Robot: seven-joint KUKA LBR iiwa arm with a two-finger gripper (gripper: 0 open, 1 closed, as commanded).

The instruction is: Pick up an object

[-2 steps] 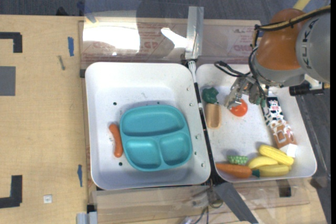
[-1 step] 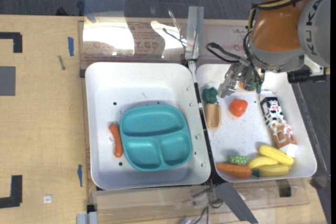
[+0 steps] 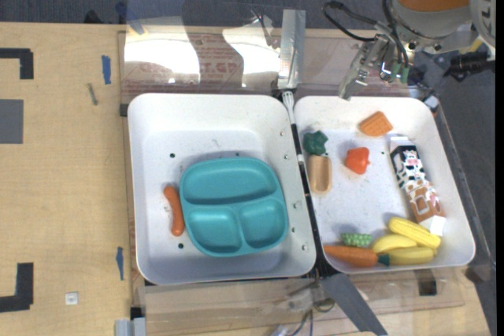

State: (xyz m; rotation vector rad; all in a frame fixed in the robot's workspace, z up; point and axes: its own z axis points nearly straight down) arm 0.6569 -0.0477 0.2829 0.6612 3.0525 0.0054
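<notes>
We are at the approach step: our gripper (image 3: 370, 73) hangs above the back rim of the right bin (image 3: 461, 244), nothing picked yet. Its fingers look parted and hold nothing, touching no object. The nearest candidates lie in that bin: an orange wafer (image 3: 376, 123) just below, a red pepper (image 3: 357, 160) nearer the middle. Next we judge it must come forward and descend over one piece.
</notes>
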